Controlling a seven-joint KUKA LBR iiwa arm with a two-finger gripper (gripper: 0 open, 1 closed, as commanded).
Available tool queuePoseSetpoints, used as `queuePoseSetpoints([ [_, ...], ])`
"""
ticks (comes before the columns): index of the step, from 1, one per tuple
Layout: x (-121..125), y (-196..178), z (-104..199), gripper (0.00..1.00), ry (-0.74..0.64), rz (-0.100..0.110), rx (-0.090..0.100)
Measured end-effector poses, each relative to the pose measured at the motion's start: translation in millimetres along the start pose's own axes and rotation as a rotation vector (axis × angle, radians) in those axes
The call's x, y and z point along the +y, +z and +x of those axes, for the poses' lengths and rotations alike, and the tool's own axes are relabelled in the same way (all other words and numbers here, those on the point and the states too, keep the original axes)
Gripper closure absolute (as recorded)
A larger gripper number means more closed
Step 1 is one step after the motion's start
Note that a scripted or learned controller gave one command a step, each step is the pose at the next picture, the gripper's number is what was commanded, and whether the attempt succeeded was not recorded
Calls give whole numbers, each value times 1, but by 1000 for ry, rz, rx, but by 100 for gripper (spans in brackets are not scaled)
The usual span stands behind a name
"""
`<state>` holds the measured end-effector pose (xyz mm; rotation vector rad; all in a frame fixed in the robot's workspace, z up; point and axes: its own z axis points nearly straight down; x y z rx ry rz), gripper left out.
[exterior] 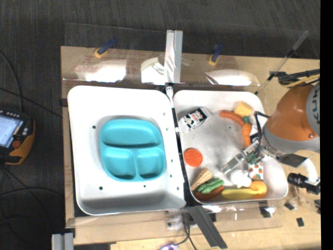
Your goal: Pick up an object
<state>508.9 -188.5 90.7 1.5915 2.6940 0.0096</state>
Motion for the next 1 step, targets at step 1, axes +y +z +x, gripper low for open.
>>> queuePoseSetpoints([
  [1,76,2,-35,0,225,3,6],
])
